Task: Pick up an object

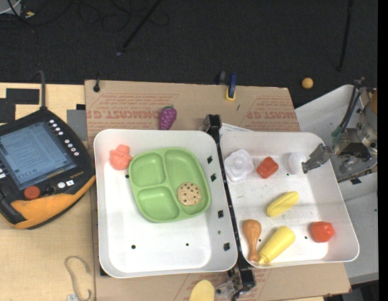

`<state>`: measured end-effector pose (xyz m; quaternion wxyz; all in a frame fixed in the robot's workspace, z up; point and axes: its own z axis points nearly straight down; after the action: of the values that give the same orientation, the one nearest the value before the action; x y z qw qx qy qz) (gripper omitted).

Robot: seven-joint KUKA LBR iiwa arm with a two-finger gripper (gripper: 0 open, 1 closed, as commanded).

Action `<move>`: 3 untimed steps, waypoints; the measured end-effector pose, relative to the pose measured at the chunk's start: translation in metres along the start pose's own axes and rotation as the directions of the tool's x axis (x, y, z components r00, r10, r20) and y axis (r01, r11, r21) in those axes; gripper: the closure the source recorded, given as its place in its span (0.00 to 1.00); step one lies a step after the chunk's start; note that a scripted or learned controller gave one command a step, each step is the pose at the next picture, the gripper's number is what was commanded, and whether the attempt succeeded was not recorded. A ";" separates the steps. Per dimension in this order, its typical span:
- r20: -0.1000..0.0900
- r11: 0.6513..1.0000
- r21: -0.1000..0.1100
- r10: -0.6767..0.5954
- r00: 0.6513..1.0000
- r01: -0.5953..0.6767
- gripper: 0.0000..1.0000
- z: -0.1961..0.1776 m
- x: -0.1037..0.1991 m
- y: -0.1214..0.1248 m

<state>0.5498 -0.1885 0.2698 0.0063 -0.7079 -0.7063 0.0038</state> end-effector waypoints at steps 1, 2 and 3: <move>0.002 1.000 -0.012 -0.002 1.000 0.002 0.00 -0.007 0.000 0.002; 0.001 1.000 -0.006 -0.003 1.000 0.003 0.00 0.057 -0.002 0.003; 0.001 1.000 -0.008 -0.003 1.000 0.003 0.00 0.118 -0.008 0.002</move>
<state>0.5502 -0.1958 0.1518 0.0031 -0.7067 -0.7075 0.0015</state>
